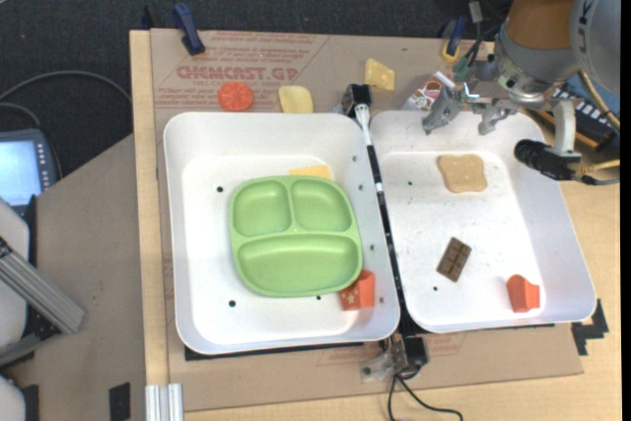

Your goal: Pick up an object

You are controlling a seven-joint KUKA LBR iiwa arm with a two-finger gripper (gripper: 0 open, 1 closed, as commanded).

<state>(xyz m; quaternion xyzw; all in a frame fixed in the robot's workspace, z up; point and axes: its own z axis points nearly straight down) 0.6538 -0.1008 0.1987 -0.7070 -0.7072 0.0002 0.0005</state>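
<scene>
End effector (pixel 463 116) sits at the far rim of the right bin (pixel 572 242), two fingers spread wide and nothing between them, so no pick yet. Closest thing to it is the tan bread slice (pixel 462 173), just in front of the fingers and lying flat on the bin floor. Further out in the same bin there's a brown chocolate bar (pixel 454 259) around the middle and an orange block (pixel 523 293) near the front right corner. Left bin (pixel 187 212) has a green divided plate (pixel 294 234), a yellow piece (pixel 311 173) tucked at its far edge and another orange block (pixel 358 292) touching its front corner. A few bits lie loose on the worktop (pixel 158 163) behind the bins, like a red disc (pixel 235 96) and a pale yellow lump (pixel 296 99). My guess is the bread is the target. Worry is it's thin and flat, so the fingers could scrape the floor and close over the top, or come down on the rim since they're so near the bin's back wall. A slightly off descent would just shove it away.
</scene>
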